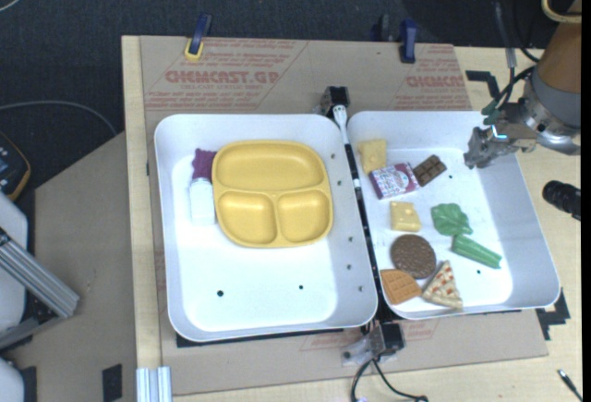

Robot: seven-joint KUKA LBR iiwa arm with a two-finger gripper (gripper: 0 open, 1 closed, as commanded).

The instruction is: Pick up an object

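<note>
One arm only: gripper [484,148] hangs over the right bin's [531,215] far right part, finger state can't tell, nothing visibly held; nearest pick, the brown bar [428,170], lies just to its left, long axis diagonal.

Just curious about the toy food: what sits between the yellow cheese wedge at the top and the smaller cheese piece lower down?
In the camera view, a pink-and-white packet lies between the upper cheese wedge and the lower cheese piece.
</note>
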